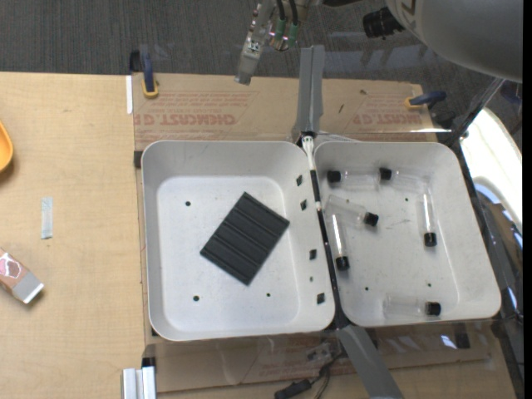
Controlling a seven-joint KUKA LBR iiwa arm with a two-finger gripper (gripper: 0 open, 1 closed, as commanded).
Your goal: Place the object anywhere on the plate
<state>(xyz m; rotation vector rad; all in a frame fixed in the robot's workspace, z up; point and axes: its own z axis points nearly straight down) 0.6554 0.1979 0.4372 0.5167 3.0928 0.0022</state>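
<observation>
Up close, grey arm [465,11] looms over the far right corner. Left bin [154,223] carries the dark ribbed plate [246,238], lying flat mid-floor, turned at an angle. Right bin [465,223] holds the clear capped tubes [338,238], scattered; one lies along its left wall. Gripper [246,66] hangs beyond the left bin's far edge, and whether it's clenched I cannot tell. Those tubes look light, stiff, slick and prone to roll, so take one across mid-barrel.
</observation>
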